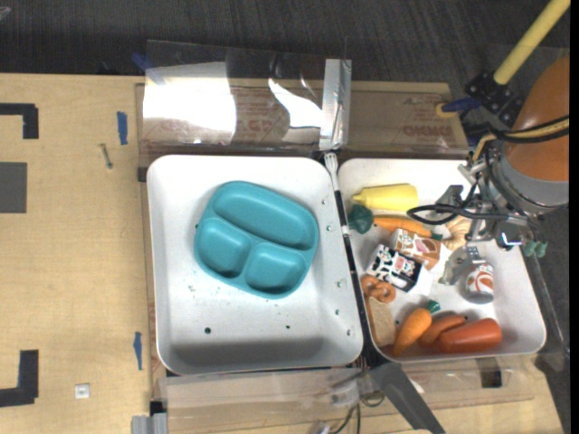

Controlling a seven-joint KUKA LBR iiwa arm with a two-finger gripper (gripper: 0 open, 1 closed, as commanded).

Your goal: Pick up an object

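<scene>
The right bin (pixel 534 319) holds several toy foods. Among them are a yellow piece (pixel 389 194), a black-and-white box (pixel 395 267), an orange carrot (pixel 414 325), a red-orange piece (pixel 468 334) and a small white-and-orange ball (pixel 480 282). My gripper (pixel 461 259) hangs over the right half of this bin, just left of the ball and above the red-orange piece. Cables and the wrist hide much of it. Nothing visibly sits in its grasp.
The left bin (pixel 181 315) holds a teal divided plate (pixel 256 236). A clear plastic sheet (pixel 244 107) lies behind the bins. The arm's orange band (pixel 547 120) and a yellow rod (pixel 534 30) stand at the upper right. A brown pretzel (pixel 376 288) lies by the divider.
</scene>
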